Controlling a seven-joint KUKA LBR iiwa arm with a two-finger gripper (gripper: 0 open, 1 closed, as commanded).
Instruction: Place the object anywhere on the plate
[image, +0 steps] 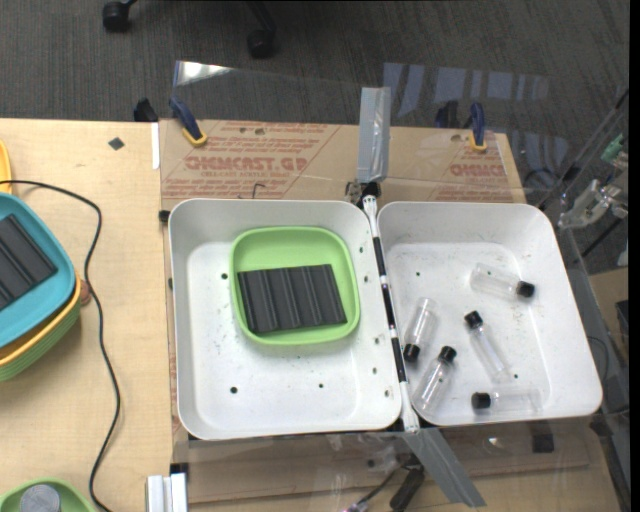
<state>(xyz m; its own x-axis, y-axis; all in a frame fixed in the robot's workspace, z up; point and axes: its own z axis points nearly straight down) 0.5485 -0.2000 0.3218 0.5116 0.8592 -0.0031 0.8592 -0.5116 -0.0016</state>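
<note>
Cannot tell how the jaws stand, nor whether anything sits between them.

In the right-hand bin (560, 335), five clear vials with black caps, lying loose on the white floor, none upright. Nearest the divider between the bins, a vial (421, 322) angled with its cap toward the near edge; just beside it, a second vial (434, 376) with its cap pointing the other way. Mid-bin, a third vial (489, 350), cap toward the far side. Toward the far right corner, a fourth vial (497, 280), apart from the rest. Along the near wall, a fifth vial (512, 402), lying roughly parallel to that wall.

In the left-hand bin (200, 385), a light green square plate (293, 241) set toward the far side, with a dark ribbed mat (295, 298) flat across its middle. No vial on the plate.

Beyond both bins, a printed cardboard sheet (250, 160) held by two blue clamps (186, 120). At the left edge of the wooden worktop (110, 200), a stack of teal and green plates (40, 290), with a black cable (102, 330) trailing toward the near edge.
</note>
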